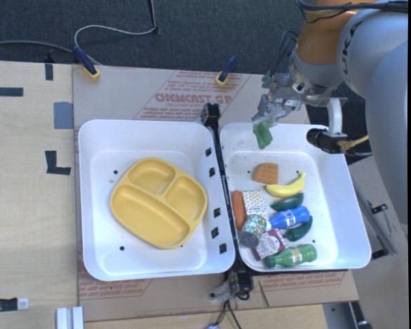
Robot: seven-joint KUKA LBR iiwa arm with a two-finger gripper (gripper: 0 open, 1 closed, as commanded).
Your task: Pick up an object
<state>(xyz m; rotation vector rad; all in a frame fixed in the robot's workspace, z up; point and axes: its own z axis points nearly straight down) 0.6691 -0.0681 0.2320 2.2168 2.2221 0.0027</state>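
My gripper (265, 120) hangs over the far edge of the right bin (342, 184), shut on a small green object (262, 137) that dangles from its fingertips above the bin's floor. Below it in the right bin lie a brown waffle-like piece (265, 173), a yellow banana (286, 186), a green cucumber (288, 202), a blue bottle (289, 218), a reddish sausage (238, 209), a green bottle (291, 256) and a red-and-white packet (270, 242).
The left bin (96, 184) holds a yellow divided plate (159, 202). A black divider clip (210, 113) sits where the two bins meet. The arm's grey body (383, 60) fills the upper right. Blue-and-yellow clamps (86, 62) hold the cardboard at the back.
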